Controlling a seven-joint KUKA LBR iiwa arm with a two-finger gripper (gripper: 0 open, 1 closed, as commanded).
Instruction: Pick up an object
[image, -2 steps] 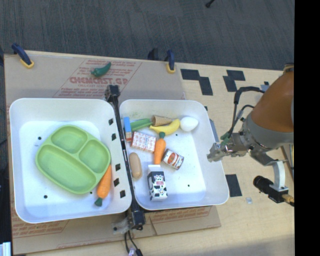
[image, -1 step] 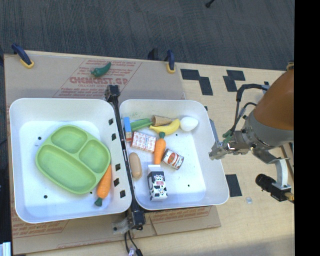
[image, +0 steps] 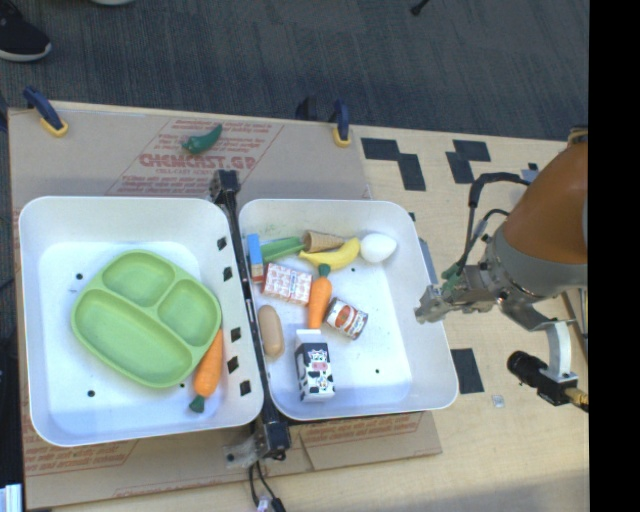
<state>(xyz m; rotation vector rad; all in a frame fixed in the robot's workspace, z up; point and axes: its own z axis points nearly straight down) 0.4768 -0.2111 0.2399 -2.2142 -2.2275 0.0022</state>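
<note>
Gripper just outside right bin's right rim, grip state can't tell, carrot, banana, egg, can, carton lying inside bin

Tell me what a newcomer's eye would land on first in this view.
First, the bright green divided plate filling the left bin, with an orange carrot lying against its lower right edge. Next, the jumble of toy food in the right bin: a banana, a white egg, a second carrot and a cow-print carton. The arm's hand sits just outside that bin's right wall.
</note>
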